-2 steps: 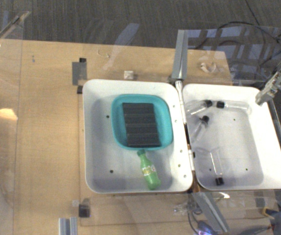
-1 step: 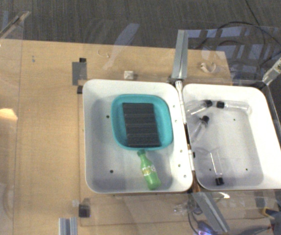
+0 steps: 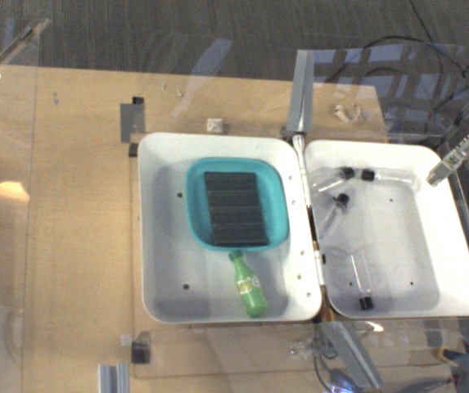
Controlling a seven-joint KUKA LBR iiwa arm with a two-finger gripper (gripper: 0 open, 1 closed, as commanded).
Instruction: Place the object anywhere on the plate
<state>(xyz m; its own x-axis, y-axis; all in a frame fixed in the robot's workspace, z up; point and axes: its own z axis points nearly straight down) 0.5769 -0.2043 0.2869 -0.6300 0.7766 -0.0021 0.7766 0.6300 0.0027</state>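
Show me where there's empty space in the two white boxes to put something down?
Left bin: a bare strip between its left wall and the teal plate, and the front-left corner beside the green bottle. Right bin: the middle and right side are bare. It is crowded along its left and back, where clear tubes with black caps lie.

The bench (image 3: 70, 219) is a light wooden surface. Two shallow white bins rest directly on it, side by side and touching along their inner edges. The left bin (image 3: 156, 244) serves as the landmark. The right bin (image 3: 443, 252) sits immediately right of it. A small pale block (image 3: 214, 125) lies on the bench just above the left bin's top edge. A dark bracket (image 3: 133, 119) stands at its upper-left corner, and another dark bracket (image 3: 140, 350) stands below its lower-left corner.
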